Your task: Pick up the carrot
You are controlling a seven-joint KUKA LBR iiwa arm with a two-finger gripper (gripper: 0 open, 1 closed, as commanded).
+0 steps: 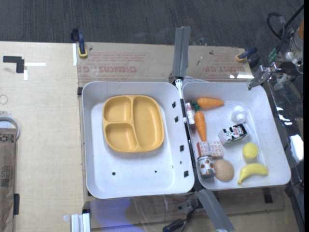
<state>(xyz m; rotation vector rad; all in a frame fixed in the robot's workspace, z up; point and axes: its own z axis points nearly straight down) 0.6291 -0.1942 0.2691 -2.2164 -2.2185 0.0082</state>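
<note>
Bottom of frame, the right bin (270, 105) holds a banana (252, 172) at its lower right corner, w/ a brown ball (223, 170) and small can (205, 166) beside it. Above those: pink packet (210, 149), yellow lemon (250, 150), black-and-white toy (232, 133). Farther up, one carrot (200, 123) lies upright along the bin's left wall; a second carrot (210, 102) lies crosswise just above it, near the top edge. White lump (238, 114) sits right of them. Left bin (96, 144) carries a yellow divided plate (133, 123), w/ bare floor below it. Bench top (38, 129) is pale wood at left. Arm (285, 57) sits at upper right, outside the bins; fingers can't be made out.
</note>
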